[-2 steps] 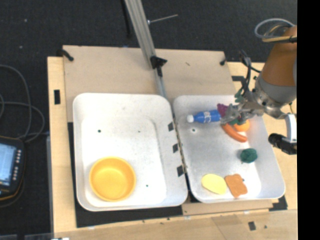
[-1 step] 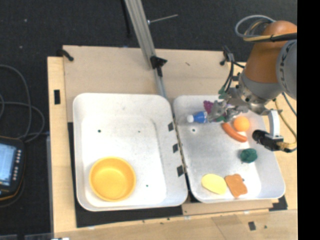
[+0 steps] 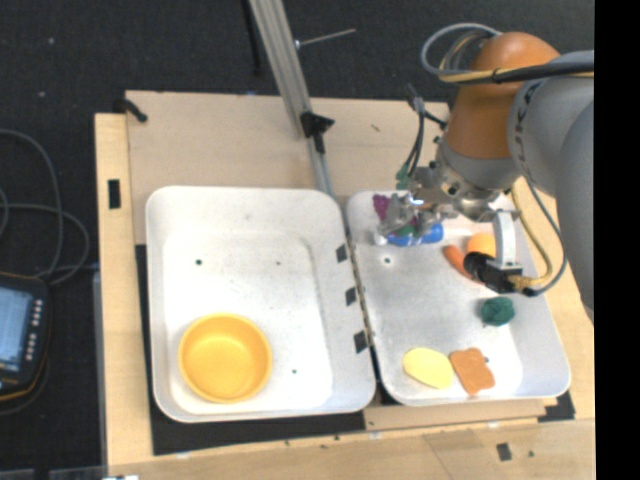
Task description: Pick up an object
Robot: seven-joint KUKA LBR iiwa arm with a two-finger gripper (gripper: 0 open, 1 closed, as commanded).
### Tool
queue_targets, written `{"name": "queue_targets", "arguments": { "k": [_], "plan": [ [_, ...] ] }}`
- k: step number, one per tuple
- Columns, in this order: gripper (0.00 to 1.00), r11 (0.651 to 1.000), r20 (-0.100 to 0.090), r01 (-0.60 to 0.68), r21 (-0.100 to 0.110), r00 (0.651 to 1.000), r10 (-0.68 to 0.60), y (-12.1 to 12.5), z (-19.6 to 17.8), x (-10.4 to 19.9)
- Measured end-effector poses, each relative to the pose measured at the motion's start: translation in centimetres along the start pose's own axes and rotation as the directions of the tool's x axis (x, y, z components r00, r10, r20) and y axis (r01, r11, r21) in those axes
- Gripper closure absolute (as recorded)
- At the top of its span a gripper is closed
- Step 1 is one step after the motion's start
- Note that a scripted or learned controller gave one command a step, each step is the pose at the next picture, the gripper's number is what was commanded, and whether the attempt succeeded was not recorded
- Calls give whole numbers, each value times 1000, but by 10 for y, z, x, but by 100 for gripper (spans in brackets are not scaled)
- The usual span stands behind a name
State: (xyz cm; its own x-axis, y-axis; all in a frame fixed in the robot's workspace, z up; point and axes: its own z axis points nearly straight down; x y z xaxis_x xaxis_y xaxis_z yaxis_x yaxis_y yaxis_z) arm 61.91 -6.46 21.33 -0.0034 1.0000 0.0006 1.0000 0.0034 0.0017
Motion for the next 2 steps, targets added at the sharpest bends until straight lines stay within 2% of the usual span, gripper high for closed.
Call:
{"name": "queue_targets", "arguments": {
  "k": [2],
  "plan": [
    [100, 1000, -1, 4, 0, 1000, -4, 34, -24, 117]
  ]
}}
